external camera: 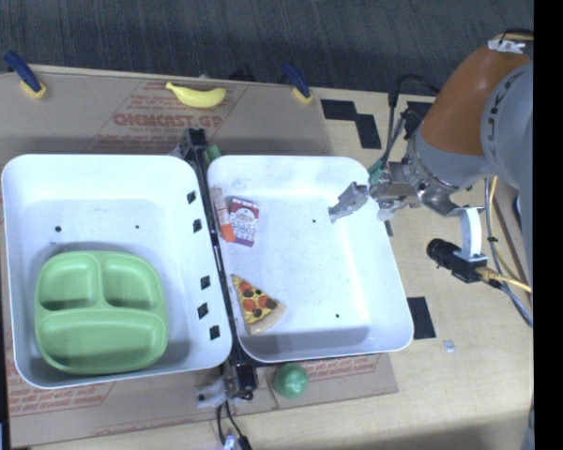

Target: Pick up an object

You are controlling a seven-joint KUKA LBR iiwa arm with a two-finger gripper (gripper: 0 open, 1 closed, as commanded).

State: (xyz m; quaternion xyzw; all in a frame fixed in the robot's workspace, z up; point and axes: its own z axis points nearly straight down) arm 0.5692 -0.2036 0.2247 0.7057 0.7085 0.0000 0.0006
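Note:
In the right bin point(375, 279) a small red and white packet point(240, 221) lies near the upper left, against the divider. A toy pizza slice point(257, 306) lies lower down on the left side of that bin. My gripper point(349, 203) hangs over the bin's upper right part, near its right wall, well to the right of both objects. Nothing shows between its fingers.
The left bin point(19, 186) holds a green divided tray point(100, 308). A yellow banana point(196, 93) lies on the cardboard behind the bins. A green ball point(289, 380) sits just in front of the right bin. The grey arm point(469, 129) comes in from the right.

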